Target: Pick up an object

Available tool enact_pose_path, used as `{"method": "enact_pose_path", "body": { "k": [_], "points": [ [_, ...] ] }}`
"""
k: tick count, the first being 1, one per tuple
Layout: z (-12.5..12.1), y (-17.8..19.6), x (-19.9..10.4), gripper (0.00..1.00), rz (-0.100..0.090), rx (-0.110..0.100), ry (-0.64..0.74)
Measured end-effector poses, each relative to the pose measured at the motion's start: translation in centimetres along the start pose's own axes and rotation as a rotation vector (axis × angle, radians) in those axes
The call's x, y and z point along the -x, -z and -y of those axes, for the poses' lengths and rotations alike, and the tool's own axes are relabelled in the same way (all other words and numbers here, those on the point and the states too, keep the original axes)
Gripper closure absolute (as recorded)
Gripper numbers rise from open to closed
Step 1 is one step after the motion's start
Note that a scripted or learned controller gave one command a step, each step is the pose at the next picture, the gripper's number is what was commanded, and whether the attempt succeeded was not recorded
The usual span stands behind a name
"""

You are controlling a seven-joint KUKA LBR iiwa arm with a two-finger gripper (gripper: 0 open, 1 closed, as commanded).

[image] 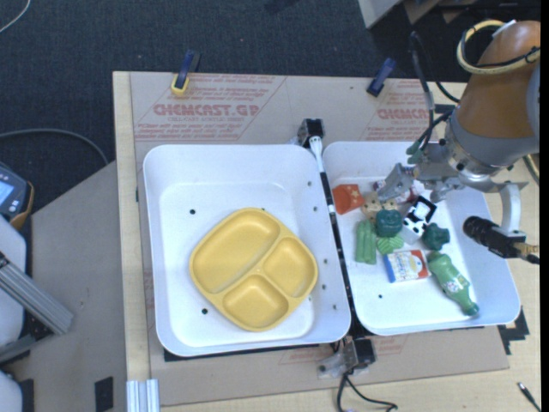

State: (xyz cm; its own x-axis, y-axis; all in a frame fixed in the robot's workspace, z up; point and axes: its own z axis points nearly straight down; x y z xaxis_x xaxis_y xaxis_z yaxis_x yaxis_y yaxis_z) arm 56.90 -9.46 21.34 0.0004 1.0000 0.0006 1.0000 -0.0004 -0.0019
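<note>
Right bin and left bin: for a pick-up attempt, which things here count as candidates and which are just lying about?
In play:
gripper, low over the right bin
orange block
teal piece
green block
blue and white packet
green bottle
black and white piece

Lying about:
yellow divided plate in the left bin
yellow clamp
blue clamp

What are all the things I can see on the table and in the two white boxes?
bins: 2, white, side by side on the bench
divided plate: 1, yellow, in the left bin
bottle: 1, green, right bin, near edge
flat packet: 1, blue and white, right bin
orange toy: 1, orange, right bin, far left corner
green toys: several, green and teal, middle of right bin
clamps: 2, blue, far edge of the board
arm: 1, grey with orange band, over the right bin
gripper: 1, grey, low over the toys
</note>
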Motion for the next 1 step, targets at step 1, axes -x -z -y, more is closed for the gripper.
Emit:
{"method": "enact_pose_path", "body": {
  "k": [1],
  "points": [
    [-0.81, -4.76, -0.36, 0.0, -0.001, -0.004, 0.0]
  ]
}}
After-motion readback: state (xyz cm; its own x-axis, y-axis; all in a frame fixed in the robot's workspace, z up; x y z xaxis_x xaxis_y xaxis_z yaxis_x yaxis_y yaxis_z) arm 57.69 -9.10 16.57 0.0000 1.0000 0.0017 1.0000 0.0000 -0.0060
